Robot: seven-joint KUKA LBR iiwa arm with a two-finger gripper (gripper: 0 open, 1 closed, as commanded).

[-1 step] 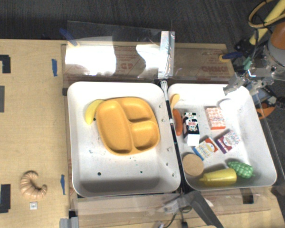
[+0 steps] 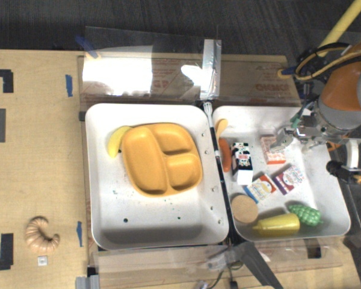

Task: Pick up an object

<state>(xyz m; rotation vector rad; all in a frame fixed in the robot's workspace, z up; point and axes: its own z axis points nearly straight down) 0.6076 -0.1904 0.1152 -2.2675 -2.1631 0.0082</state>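
Observation:
My gripper hangs over the upper right part of the right bin, below the arm's orange band. Just left of and below it lies a red and white packet. Lower in the bin are a purple packet, a blue and yellow packet, a black and white carton and an orange sausage-shaped toy. At the front lie a round tan cookie, a yellow corn cob and a green bumpy toy. Nothing shows in the gripper.
The left bin holds an orange divided plate with a banana at its left edge. A croissant toy lies on the bench at the far left. Cables and a yellow pole stand behind the arm.

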